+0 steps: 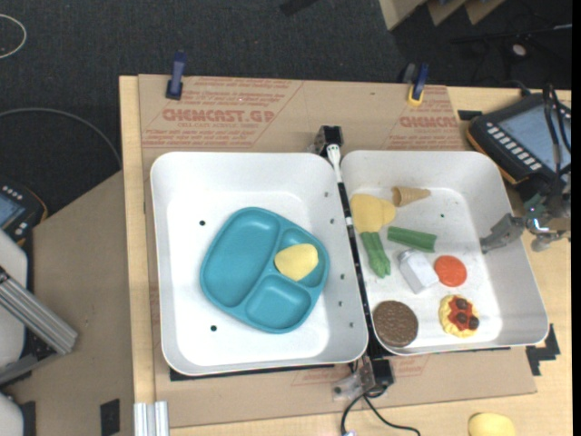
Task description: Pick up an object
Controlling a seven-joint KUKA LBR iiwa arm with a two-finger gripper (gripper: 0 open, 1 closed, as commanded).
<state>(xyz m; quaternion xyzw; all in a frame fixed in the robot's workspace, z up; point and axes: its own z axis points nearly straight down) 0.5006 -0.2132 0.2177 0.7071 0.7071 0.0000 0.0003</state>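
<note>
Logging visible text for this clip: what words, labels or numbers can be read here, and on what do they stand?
"CHEMCAST G B": red print on the cardboard sheet under the bins, behind the left bin; the last letters are uncertain.
"CHEMCAS...": the same red print behind the right bin, cut off at its rim.
Smaller red lines above both prints: too blurred to read.
Pendant screen at the right: unreadable.

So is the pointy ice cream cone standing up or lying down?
Lying down. The small tan ice cream cone rests on its side in the right white bin.
</note>
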